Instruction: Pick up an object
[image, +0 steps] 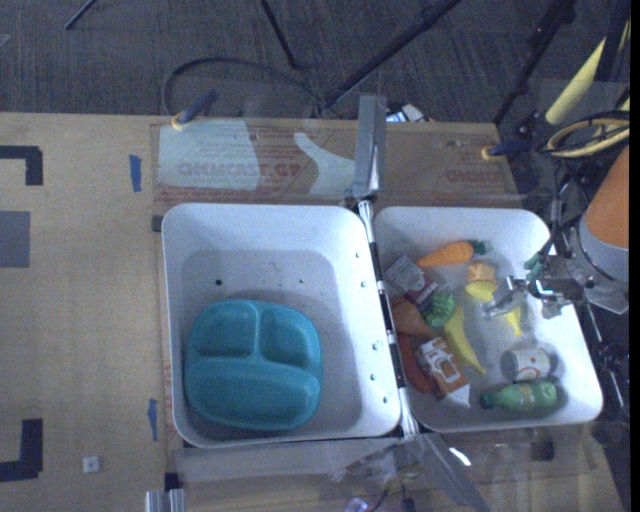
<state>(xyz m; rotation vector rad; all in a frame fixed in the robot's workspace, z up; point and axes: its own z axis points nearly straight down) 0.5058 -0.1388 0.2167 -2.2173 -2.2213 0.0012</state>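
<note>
1. Lying nearest the camera in the right bin (575, 345), a green bottle (520, 397) rests on its side, its long axis running left to right along the bin's near wall, well below the gripper's fingers.
2. Just above the bottle stands a small white cup (527, 361) with its open mouth turned up and to the right; it sits below the fingers and slightly right of them.
3. A yellow banana (461, 339) lies left of the cup, its long axis slanting from upper left to lower right, down and to the left of the fingers.
4. An orange-and-white carton (441, 362) lies beside the banana's lower end, next to a brown and red item (411, 330) against the bin's left wall.
5. The gripper (503, 298) reaches in from the right over the middle of the right bin; whether its fingers are apart or together cannot be told, and nothing is seen between them.
6. Yellow pieces (481, 290) lie touching or just under the fingers; a green broccoli-like toy (440, 308) sits to their left.
7. Farther back, an orange carrot (447, 254) lies with its long axis left to right, green top pointing right, above and left of the fingers.
8. The left bin (200, 240) holds a teal divided plate (254, 363).
</note>
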